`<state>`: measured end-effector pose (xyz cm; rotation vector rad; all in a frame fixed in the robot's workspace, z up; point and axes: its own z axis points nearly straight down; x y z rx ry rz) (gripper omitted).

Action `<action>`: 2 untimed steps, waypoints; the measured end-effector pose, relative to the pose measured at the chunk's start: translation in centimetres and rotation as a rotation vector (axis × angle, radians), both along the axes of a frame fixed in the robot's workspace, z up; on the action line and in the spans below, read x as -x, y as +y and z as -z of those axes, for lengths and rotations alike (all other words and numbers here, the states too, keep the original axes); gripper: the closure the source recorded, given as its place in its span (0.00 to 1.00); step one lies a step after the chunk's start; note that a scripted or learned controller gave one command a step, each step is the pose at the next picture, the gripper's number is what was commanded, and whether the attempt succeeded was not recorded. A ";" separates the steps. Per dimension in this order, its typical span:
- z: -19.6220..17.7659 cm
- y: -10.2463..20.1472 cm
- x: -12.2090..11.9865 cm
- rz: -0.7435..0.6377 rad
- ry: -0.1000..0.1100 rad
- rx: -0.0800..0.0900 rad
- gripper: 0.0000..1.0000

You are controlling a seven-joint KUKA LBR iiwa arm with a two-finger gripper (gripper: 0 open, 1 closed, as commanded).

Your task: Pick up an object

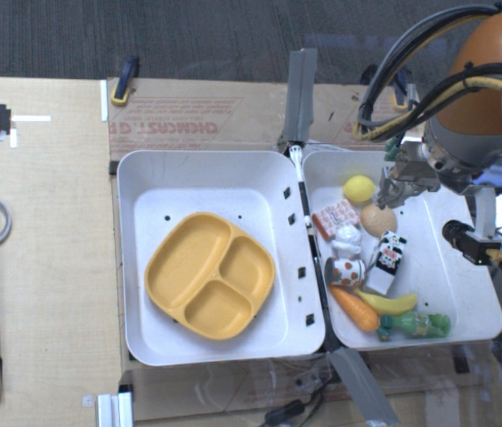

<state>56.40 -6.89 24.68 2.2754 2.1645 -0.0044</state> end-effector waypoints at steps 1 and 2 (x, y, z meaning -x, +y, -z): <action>-0.6 2.4 -4.6 -0.162 0.001 0.000 0.00; -2.8 3.6 -8.1 -0.180 -0.001 0.000 0.00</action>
